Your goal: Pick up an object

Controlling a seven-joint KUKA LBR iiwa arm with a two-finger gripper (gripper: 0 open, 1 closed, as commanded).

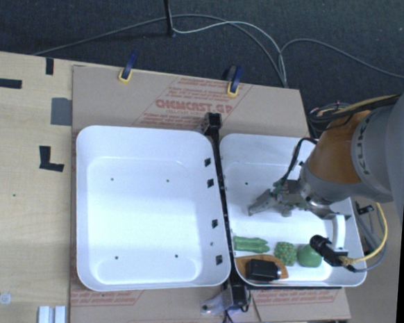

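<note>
At the right of the frame, the gripper [267, 203] is seen over the right bin [258, 151], its 2 fingers spread and nothing pinched between them. Toward the lower right, a green bean-like piece [250, 244], a green lumpy object [286, 252] and a black object [262, 269] are laid along the bin's near edge.

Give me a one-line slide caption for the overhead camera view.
Gripper hovers inside the right bin, above green objects and a black object along its near edge.

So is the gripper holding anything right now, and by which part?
Nothing held. The gripper hangs over bare floor of the right bin, its fingers spread with nothing between them. The green objects lie near the bin's front edge.
</note>
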